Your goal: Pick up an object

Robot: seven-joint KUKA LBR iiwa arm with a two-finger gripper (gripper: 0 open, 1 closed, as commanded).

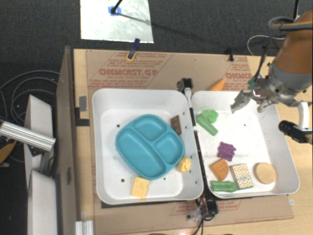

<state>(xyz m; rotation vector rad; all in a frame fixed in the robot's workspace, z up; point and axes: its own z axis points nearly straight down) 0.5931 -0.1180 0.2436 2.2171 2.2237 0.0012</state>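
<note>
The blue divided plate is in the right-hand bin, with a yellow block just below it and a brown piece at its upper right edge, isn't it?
Not quite. The camera view shows the blue divided plate in the left-hand bin, not the right one. The rest holds: a yellow block lies just below it and a brown piece sits at its upper right edge.

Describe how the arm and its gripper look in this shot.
The grey KUKA arm enters at the right, carrying a broad orange-brown band above its wrist. Thin pale cables loop beside it. The metal two-finger gripper is grey with a small teal spot near its base, and its pale fingers taper toward their tips.
</note>
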